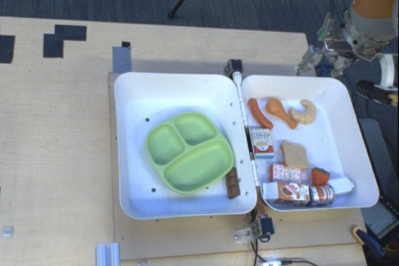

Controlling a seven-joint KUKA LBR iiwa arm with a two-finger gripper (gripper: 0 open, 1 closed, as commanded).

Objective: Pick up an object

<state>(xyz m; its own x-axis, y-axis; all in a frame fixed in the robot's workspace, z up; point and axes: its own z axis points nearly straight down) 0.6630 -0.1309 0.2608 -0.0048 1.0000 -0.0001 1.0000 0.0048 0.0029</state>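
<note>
At two o'clock, beyond the right bin (358, 134), the gripper (319, 62) hangs with its fingers spread and nothing between them. The toy croissant (305, 111) and drumstick (280, 111) nearly touch, so I reckon a descending finger might land on one and knock both aside.

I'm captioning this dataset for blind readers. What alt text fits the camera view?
A grey arm's claw hovers above the back rim of the right bin, which holds toy food and small cartons. The left bin holds a green divided plate and a brown bar.
</note>
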